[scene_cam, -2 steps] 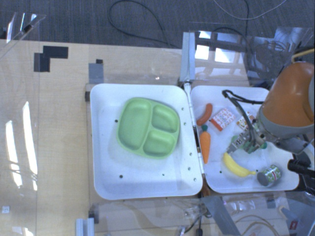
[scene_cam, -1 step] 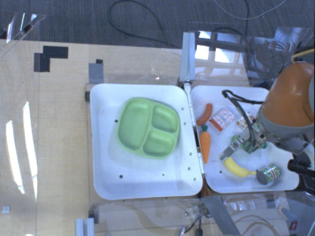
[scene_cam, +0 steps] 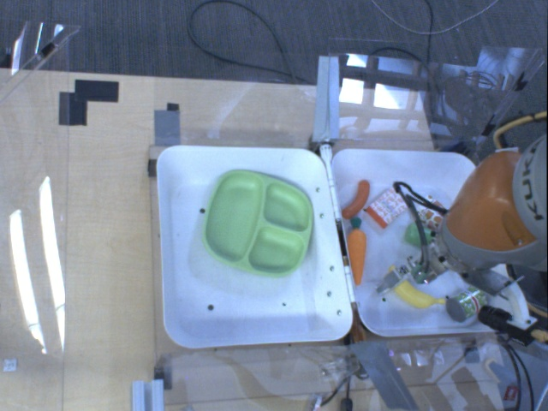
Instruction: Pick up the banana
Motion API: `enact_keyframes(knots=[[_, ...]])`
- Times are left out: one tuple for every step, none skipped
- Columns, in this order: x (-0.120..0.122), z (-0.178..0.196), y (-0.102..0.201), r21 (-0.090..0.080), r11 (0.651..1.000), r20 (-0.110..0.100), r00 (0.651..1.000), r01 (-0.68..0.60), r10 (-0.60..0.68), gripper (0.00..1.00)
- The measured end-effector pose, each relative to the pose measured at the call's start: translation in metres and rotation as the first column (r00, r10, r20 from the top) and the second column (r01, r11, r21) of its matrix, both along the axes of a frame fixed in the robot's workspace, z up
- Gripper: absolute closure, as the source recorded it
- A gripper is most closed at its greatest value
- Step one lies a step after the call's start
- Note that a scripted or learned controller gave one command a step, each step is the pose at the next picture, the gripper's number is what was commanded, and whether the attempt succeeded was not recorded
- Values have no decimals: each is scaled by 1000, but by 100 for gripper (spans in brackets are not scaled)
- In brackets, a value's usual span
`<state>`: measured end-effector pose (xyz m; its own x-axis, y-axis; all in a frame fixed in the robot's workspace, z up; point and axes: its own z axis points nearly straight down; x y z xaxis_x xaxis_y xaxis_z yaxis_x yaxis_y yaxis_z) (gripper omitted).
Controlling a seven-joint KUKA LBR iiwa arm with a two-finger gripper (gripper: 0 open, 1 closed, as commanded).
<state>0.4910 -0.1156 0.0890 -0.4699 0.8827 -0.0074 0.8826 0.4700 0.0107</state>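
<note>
Desk (scene_cam: 94,229): pale wood, carried two shallow white bins side by side, with a clear panel standing along its left part.
Left bin (scene_cam: 180,306): held a green divided plate (scene_cam: 257,223) near its middle, with bare white floor all round it.
Right bin (scene_cam: 377,319): the crowded one, its right part covered by the arm.
Arm (scene_cam: 497,208): grey with an orange band, reached in from the right and hung over the right bin's lower right.
Hand (scene_cam: 413,272): sat low, just above the banana's left end; whether its parts were apart or together could not be told.
Banana (scene_cam: 418,296): small, yellow, lay flat near the right bin's front wall, not lifted.
Carrot (scene_cam: 357,253): lay lengthwise by the dividing wall, near the banana but apart from it.
Sausage (scene_cam: 355,199): red, well up the bin, out of the way.
Small carton (scene_cam: 386,207): red and white, upper middle, also clear of the work.
Grey can (scene_cam: 465,305): just beside the banana's right end.
Step in hand: likely settling onto the banana; a grasp across its middle, not its tip, would serve best.
Edges: the front wall ran close below the banana, so little room on that side.
Open room: straight up looked the cleanest way out.
</note>
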Motion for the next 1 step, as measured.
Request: enact_keyframes(knots=[[3, 13, 1, -1, 1000, 8, 1000, -5, 5, 100]])
